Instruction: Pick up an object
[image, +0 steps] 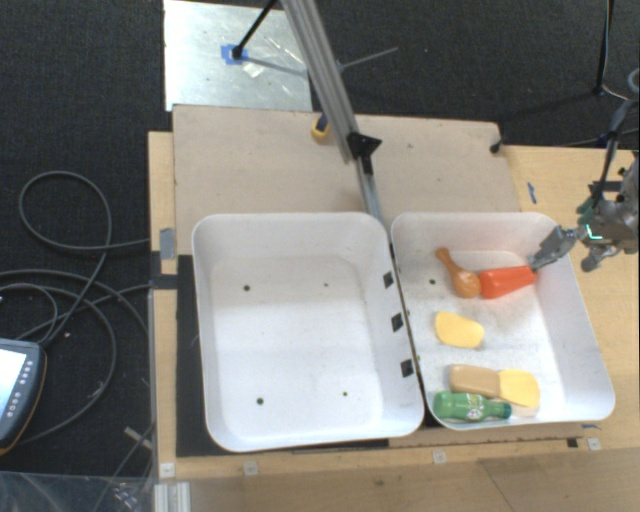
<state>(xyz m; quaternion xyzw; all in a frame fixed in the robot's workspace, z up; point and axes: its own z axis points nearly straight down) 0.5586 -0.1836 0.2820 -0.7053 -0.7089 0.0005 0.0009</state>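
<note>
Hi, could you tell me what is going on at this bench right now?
A robot arm reaches in from the right, its gripper low over the right bin, right at the wide end of the orange carrot. Nothing is lifted yet. The carrot lies beside a brown drumstick; nearer the front lie a yellow piece, a tan block, a yellow wedge and a green bottle.

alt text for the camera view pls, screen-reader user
The end effector reaches in from the right edge over the right bin, its tip at the wide end of an orange carrot. That bin also holds a drumstick, a yellow piece, a sandwich and a green bottle; the left bin sits beside it.
</note>
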